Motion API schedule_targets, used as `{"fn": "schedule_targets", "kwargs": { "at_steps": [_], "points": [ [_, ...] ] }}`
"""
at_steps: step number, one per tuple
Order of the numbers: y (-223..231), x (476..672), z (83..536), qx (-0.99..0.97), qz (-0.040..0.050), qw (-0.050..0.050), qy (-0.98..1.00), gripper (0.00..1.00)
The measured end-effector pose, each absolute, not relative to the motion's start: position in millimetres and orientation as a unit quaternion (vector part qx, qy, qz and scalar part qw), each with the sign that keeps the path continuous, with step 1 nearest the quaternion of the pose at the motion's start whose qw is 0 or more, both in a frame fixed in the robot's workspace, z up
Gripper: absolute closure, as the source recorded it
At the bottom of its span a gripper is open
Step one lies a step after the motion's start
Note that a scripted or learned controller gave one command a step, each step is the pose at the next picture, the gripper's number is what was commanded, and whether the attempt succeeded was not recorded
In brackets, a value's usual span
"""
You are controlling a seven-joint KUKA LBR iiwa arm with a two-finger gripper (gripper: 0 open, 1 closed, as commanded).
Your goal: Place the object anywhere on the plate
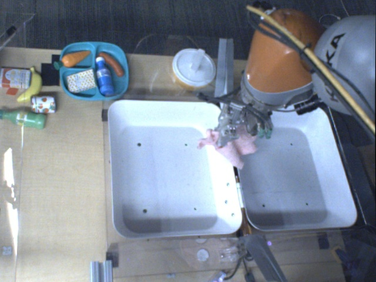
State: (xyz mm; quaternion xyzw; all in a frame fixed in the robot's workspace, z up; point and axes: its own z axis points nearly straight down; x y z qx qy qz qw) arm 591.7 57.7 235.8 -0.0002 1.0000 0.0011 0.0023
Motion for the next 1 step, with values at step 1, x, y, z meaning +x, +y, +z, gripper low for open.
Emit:
{"fn": "schedule_targets", "kwargs": {
  "at_steps": [1],
  "points": [
    [98.5,564.3,241.4,-0.002,0.0012,0.002,1.000,1.00]
  ]
}}
